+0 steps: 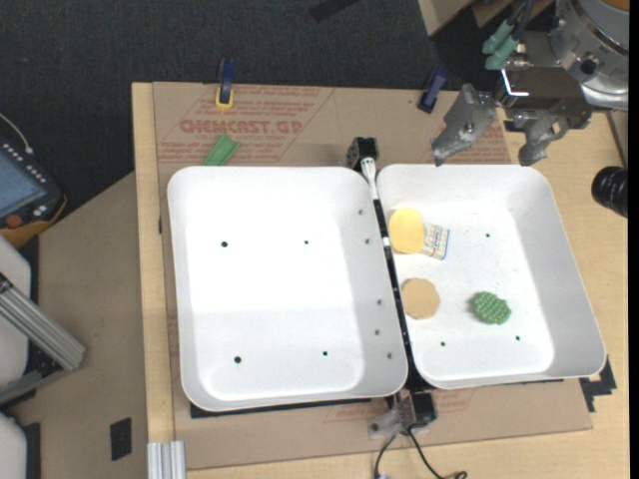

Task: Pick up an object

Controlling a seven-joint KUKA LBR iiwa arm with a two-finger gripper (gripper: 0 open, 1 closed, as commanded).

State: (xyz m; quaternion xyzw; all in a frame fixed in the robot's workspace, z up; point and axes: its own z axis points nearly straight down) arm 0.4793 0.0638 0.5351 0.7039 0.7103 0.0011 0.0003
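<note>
- Dark carpet behind; a worktop (100, 238) topped with a brown cardboard sheet (270, 118) bearing two shallow white bins side by side.
- In the right bin (559, 267): a yellow ball (406, 230) by the inner wall, touching a small printed packet (435, 240); a tan disc (419, 298) just below; a green knobbly lump (490, 308) apart, toward the near side.
- Probably light, all of them. Ball looks soft and round, likely to roll or squirt out unless pinched across the middle. Disc lies flat and low, hard to get fingers under. Green lump looks the easiest: rough, standing free of walls and neighbours; best taken across its width from above.
- Left bin (270, 277) beside it.
- Hand (494, 138) raised above the far rim of the right bin, fingers spread apart, nothing between them, well clear of every object.
- Arm (589, 28) entering from upper right, wrist pointing down.
</note>
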